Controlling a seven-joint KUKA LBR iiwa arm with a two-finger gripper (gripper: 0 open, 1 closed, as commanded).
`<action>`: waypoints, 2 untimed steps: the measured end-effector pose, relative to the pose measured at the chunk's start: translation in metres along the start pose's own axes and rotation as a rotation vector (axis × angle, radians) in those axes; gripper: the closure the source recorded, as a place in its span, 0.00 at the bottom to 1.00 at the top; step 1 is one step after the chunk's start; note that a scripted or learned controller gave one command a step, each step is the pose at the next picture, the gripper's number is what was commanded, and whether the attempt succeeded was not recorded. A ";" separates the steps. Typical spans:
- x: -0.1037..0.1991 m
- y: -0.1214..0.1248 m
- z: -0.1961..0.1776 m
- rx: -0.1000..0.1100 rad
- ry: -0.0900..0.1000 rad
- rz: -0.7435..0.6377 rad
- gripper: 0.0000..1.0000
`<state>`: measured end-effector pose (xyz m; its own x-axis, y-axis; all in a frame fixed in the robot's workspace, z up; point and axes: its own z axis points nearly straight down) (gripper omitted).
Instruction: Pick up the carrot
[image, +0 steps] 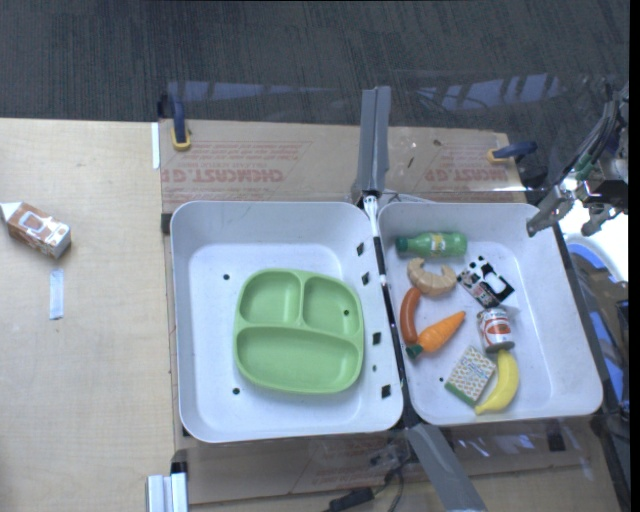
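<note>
The carrot (441, 331) is orange with a green stub at its lower left end. It lies slanted in the right bin (560, 330), near that bin's left wall, and nothing is gripping it. A reddish sausage (409, 311) touches it on the left. My gripper (562, 220) hangs over the far right corner of the right bin, well up and to the right of the carrot. It is partly cut off at the view's edge.
Around the carrot lie a bread roll (432, 277), a green bottle (432, 243), a black-and-white packet (486, 281), a small can (496, 328), a banana (502, 385) and a checked box (470, 375). A green divided plate (298, 330) sits in the left bin (200, 330).
</note>
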<state>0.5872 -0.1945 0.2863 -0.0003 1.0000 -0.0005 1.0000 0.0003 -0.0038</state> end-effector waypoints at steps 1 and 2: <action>0.077 -0.110 0.167 0.003 0.001 0.268 0.00; 0.129 -0.084 0.097 0.000 0.000 0.505 0.00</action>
<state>0.5030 -0.0654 0.1900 0.4839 0.8751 -0.0025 0.8751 -0.4839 -0.0033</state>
